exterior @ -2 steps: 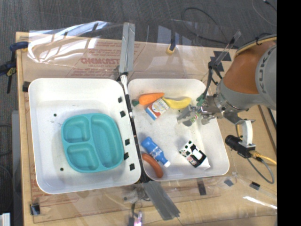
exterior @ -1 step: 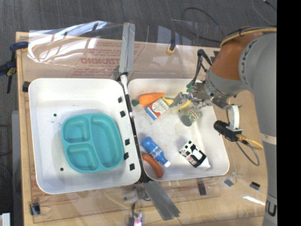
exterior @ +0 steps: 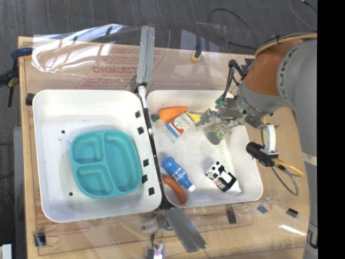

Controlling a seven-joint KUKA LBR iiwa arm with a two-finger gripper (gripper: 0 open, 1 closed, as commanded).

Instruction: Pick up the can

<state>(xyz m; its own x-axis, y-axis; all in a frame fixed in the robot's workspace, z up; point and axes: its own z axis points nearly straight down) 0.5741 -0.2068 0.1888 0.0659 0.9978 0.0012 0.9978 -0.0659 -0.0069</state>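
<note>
Two bins here: the left bin has a teal tray, the right bin has a carrot, small carton, blue bottle, sausage and a black-and-white pouch. The gripper sits over the right bin's upper part, right on top of the can. Can't tell if the fingers are open or clamped on it.

A small greyish-green can is seen in the upper part of the right bin, tilted on its side, its round end turned toward the camera.
</note>
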